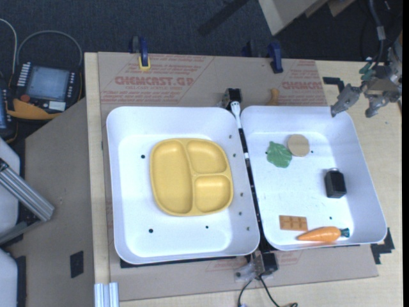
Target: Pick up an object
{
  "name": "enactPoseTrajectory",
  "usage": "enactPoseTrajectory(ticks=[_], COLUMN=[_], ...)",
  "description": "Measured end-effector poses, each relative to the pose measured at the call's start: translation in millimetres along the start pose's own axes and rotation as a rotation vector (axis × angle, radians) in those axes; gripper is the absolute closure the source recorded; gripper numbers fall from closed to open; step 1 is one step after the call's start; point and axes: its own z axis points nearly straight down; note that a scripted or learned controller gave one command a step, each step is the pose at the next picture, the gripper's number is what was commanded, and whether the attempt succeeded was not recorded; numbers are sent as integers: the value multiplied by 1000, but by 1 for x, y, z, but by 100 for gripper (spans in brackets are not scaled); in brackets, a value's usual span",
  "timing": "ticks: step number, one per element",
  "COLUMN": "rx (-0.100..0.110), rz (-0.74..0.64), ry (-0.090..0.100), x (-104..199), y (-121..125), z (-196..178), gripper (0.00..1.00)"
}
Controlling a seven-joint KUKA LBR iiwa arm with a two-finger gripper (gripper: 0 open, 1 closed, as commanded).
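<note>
The right bin [358, 147] holds a green leafy piece [278, 154] touching a round tan disc [298, 145] at its far side. A small black block [335, 183] lies toward the right wall. Near the front lie a brown ridged bar [293, 222] and an orange carrot [321, 235] with a green tip. My gripper [356, 105] hangs over the bin's far right corner, well apart from all of these. It is open, its two fingers spread with nothing between them.
The left bin [128, 146] bears a yellow divided plate [191, 175] in its middle. A black ridge [244, 162] runs between the two bins. Blue clamps [143, 51] hold the cardboard sheet at the bench's far edge.
</note>
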Motion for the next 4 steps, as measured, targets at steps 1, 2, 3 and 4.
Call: enactPoseTrajectory(ticks=[1,2,3,4], rx=[-14,-7,-7,-13], rz=[-4,-4,-3,-4], ry=[-3,-1,-1,-1], x=[1,2,-5,-4], y=[2,5,6,7], z=[-9,55,116,167], gripper=[0,0,0,0])
